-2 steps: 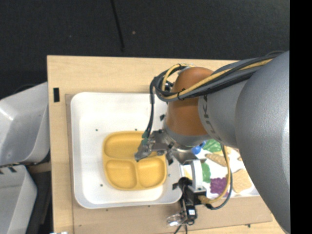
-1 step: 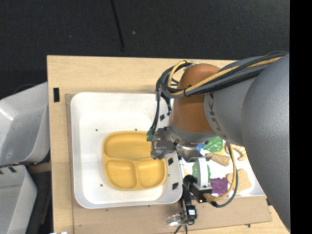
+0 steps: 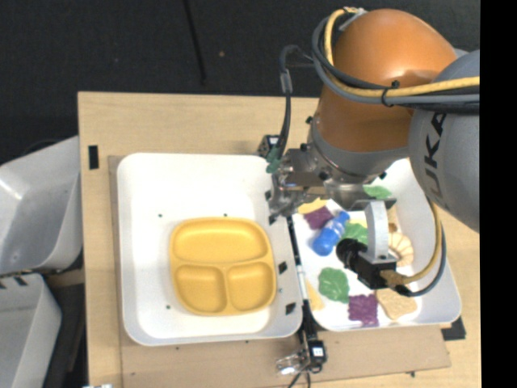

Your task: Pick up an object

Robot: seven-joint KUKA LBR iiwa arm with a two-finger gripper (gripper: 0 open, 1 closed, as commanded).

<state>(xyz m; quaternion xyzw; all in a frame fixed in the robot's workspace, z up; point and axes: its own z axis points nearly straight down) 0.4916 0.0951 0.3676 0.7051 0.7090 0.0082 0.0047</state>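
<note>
Hovering over the right bin (image 3: 443,293), the gripper (image 3: 303,191) sits just right of the yellow tray (image 3: 222,265) | you cannot tell if it is clenched or released | blue bottle (image 3: 329,234) lies farther right of the tray, just beyond the gripper, long axis slanting toward the tray.

Large dark letters (image 3: 426,148) are printed on the grey arm casing (image 3: 456,164), at about three o'clock in the view. They are turned sideways and partly cut off; a "K" and part of a "U" can be made out. No other writing can be read.
</note>
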